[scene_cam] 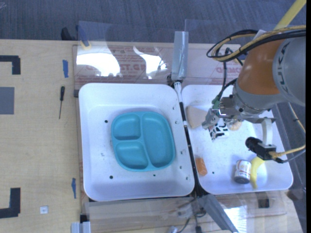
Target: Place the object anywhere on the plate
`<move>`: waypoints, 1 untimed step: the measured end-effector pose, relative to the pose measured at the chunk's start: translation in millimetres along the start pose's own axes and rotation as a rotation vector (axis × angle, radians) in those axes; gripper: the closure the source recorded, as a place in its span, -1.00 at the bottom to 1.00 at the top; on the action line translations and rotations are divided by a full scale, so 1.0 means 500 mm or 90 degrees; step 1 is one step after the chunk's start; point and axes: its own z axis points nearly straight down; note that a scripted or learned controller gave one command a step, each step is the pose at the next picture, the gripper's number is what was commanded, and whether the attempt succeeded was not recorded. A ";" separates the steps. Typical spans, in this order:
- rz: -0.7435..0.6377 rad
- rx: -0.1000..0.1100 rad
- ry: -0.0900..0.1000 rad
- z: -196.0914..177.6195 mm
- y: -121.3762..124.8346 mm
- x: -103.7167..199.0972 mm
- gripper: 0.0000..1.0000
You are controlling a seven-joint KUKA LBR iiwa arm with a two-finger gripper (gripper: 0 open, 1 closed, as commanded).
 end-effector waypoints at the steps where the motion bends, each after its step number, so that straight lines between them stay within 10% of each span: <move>1: -0.005 -0.004 0.003 -0.079 -0.016 0.219 1.00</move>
